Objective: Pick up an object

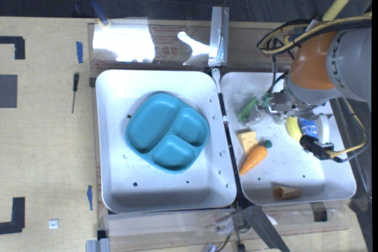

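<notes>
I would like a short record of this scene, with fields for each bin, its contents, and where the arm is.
left bin: holds a blue divided plate
right bin: holds a toy carrot, a yellow cheese wedge, a green item, a yellow item, a brown piece
arm: reaches in from the right, above the right bin
end effector: near the green item, upper part of the right bin; grip state unclear
</notes>
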`<state>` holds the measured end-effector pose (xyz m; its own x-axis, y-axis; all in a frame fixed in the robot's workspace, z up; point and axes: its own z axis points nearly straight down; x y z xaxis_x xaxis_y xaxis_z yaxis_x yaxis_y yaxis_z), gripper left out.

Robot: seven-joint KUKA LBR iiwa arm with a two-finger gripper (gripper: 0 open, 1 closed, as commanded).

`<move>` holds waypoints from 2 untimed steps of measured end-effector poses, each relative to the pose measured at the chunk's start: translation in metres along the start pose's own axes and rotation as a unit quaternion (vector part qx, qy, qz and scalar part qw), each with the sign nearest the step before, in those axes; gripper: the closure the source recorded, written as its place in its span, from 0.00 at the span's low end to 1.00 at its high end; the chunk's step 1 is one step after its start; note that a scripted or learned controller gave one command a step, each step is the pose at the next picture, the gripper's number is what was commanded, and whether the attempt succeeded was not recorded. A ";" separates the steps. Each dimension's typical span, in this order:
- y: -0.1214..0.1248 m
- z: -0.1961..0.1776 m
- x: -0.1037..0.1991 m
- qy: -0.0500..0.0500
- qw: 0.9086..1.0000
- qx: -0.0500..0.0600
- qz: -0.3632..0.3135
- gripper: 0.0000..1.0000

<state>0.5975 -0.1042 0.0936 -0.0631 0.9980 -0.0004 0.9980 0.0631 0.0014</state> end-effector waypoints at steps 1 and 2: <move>0.070 0.007 -0.002 0.000 1.000 -0.001 -0.031 0.00; 0.072 -0.006 -0.002 -0.001 0.999 -0.004 -0.032 1.00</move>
<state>0.6698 -0.1014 0.0995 -0.1270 0.9919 -0.0027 0.9918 0.1271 0.0097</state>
